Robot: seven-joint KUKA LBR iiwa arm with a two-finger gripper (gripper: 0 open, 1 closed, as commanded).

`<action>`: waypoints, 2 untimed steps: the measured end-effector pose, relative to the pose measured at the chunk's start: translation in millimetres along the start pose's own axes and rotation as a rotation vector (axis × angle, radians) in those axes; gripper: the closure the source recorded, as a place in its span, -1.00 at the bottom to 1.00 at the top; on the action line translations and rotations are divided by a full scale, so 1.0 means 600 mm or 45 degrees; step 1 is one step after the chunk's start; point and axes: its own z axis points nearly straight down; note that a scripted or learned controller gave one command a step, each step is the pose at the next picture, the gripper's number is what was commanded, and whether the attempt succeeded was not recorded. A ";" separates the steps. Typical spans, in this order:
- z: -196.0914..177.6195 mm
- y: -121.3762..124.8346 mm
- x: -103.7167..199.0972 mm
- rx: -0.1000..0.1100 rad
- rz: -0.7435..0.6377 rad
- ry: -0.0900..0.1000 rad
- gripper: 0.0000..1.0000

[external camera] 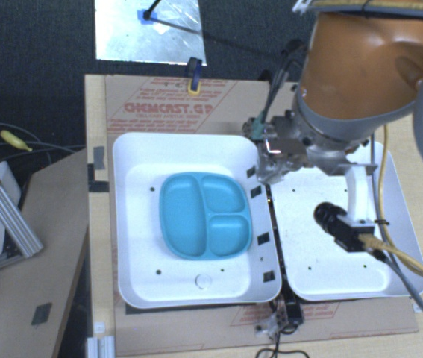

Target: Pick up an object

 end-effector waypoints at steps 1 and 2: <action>-0.074 0.001 -0.109 -0.010 0.002 0.000 1.00; -0.089 0.002 -0.101 -0.010 -0.013 0.002 1.00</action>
